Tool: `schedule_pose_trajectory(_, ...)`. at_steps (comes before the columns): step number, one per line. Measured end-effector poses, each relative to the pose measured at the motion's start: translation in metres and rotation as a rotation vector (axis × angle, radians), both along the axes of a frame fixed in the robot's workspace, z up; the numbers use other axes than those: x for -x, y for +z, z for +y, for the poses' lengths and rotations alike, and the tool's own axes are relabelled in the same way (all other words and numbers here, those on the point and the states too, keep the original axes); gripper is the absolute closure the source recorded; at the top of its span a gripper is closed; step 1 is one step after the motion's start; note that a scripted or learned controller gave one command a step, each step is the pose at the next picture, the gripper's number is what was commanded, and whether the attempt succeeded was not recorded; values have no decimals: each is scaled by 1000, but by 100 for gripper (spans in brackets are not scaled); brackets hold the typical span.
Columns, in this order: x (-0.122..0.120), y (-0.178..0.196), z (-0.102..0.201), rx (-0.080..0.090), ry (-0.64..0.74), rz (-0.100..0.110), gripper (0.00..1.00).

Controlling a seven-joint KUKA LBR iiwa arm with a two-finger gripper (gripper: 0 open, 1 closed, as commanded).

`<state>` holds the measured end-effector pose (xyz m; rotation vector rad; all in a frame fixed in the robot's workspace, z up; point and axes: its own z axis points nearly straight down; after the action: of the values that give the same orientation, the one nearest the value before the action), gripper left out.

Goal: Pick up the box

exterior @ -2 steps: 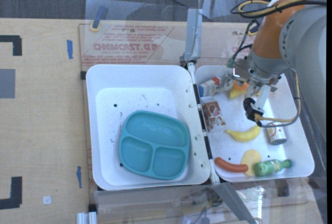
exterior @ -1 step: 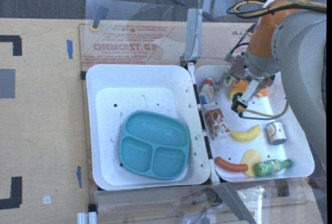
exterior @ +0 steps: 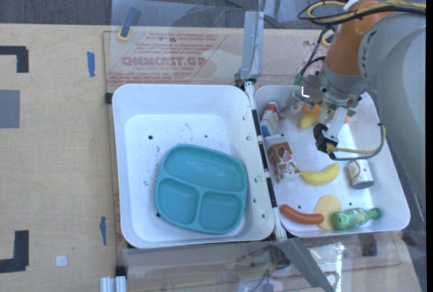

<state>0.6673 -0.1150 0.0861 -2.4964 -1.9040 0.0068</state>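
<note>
- Box (exterior: pixel 281 159) lies flat in the right bin (exterior: pixel 389 190), tight along its left wall, about midway down.
- Gripper (exterior: pixel 318 111) hangs near that bin's far edge, apart from the box; you can't tell whether it's open or closed.
- Watch that wall: with the box so close, a descent could clip the rim or slide off the carton.
- Banana (exterior: pixel 319 175) lies just beside the box's near right corner, and a small bottle (exterior: pixel 269 118) sits by its far end, so either could get pinched instead.
</note>
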Motion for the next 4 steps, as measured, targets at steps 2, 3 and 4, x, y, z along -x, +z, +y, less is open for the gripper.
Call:
schedule_pose_trajectory(2, 66, 1, -57, -1, 378, -12, 0)
schedule_pose_trajectory(3, 108, 4, 13, 10, 311, -19, 0)
schedule_pose_trajectory(4, 109, 10, 10, 7, 304, -18, 100)
